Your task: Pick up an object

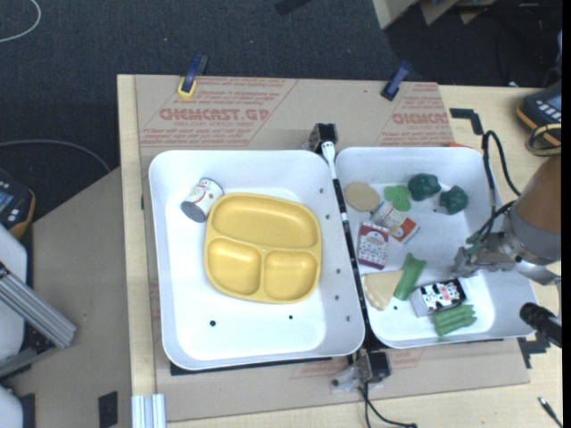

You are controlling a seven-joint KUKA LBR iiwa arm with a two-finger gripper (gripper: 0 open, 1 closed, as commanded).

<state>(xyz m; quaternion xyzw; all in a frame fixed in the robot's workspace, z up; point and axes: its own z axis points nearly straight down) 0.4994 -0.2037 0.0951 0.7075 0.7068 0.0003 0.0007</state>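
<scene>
Gripper [470,261] sits low over the right bin [473,160], can't tell its state, so I'd center over the black-and-white packet [442,295] just below-left of it, avoiding the green stick [453,319] touching that packet.

Yellow divided plate [263,246], white bins [169,239] — dark green broccoli pieces [425,185], black-and-white packet [442,294].

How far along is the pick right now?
Done: the arm has reached into the right bin, and the gripper sits low near its right wall. In hand: nothing visible between the fingers; their state is unclear. Left: the actual grasp and lift. The nearest things, the black-and-white packet and green piece, lie on the bin floor, and the yellow tray sits in the left bin.
</scene>
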